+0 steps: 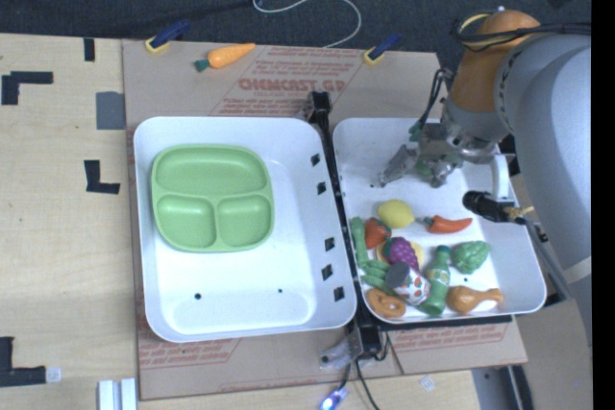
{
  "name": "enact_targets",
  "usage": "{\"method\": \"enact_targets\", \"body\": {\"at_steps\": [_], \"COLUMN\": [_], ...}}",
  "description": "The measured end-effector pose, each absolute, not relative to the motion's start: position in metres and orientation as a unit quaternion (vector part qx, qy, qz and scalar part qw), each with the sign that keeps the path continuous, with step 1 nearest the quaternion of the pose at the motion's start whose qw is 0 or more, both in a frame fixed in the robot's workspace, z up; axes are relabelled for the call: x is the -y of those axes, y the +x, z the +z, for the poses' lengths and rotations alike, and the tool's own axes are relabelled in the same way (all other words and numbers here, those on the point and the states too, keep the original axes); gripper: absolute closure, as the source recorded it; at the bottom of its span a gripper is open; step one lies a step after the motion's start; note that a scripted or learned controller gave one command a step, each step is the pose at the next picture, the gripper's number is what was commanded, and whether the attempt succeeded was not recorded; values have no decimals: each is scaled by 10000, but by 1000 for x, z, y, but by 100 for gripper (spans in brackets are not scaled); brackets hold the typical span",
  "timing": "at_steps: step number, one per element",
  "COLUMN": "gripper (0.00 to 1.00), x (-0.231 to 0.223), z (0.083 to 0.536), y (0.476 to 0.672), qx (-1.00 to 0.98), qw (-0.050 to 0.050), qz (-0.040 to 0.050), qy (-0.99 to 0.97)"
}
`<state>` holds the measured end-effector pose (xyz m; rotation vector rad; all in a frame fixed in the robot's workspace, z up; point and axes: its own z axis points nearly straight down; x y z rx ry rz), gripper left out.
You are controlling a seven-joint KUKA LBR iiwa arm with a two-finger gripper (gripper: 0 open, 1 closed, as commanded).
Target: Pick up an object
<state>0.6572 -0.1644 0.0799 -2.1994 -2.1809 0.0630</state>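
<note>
The right bin [360, 144] holds a heap of toy food along its near side: a yellow lemon [395, 213], a red chili [449, 225], purple grapes [402, 253], a green leafy piece [470, 255], a green bottle [438, 277] and a drumstick [471, 299]. My gripper [415, 170] hangs over the bare far part of that bin, a little above and behind the lemon. Its fingers stand open and spread, with nothing between them.
In the left bin [288, 293] lies a green divided plate [211, 197]. A toy carrot [223, 58] rests on the cardboard behind the bins. The arm's orange band [480, 62] and grey body stand over the right bin's far right corner.
</note>
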Motion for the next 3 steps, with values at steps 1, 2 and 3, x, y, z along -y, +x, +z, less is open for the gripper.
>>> {"method": "enact_targets", "body": {"at_steps": [1,2,3], "gripper": [0,0,100], "x": [219,191,192], "z": [82,84,98], "y": [662,668,670], "qx": [7038,7080,7083], "qw": [47,4,-18], "qz": [87,8,-2], "qy": [-7103,-7062,-7059]}}
